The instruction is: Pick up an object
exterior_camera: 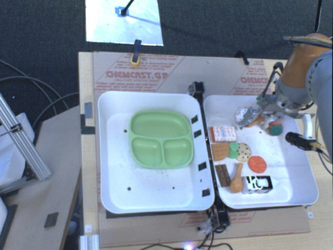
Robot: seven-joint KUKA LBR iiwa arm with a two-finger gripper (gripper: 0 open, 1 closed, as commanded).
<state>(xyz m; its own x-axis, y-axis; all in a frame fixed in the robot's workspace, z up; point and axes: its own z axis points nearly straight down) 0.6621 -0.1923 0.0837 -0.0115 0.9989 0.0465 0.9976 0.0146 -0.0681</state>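
Bench: a pale cardboard sheet with red lettering (140, 74) under both bins.
Left bin: a shallow white plastic bin (112, 155); it holds the plate.
Right bin: a shallow white plastic bin (291, 184) just beside the left one; it holds the small toy items.
Arm: a grey arm with an orange band (304, 61) reaching in over the right bin's far corner.
Plate: a green plastic plate with three compartments (160, 138), lying flat at the middle of the left bin.
Gripper: the grey two-finger gripper (270, 111) sits low over the far part of the right bin; whether its fingers are apart or together cannot be told.
Crumpled item: a grey and white crumpled thing (243, 114) near the gripper, with an orange piece (255, 121) touching it.
Teal item: a small teal round thing (275, 128) just below the gripper.
Packet: a red and white box (223, 133).
Black and white box: (258, 183) by the near wall.
Red disc: (257, 164).
Cookie: a tan speckled round (243, 151), touching a green piece (234, 149).
Brown bar: (222, 175) beside a tan wooden spoon (237, 178).
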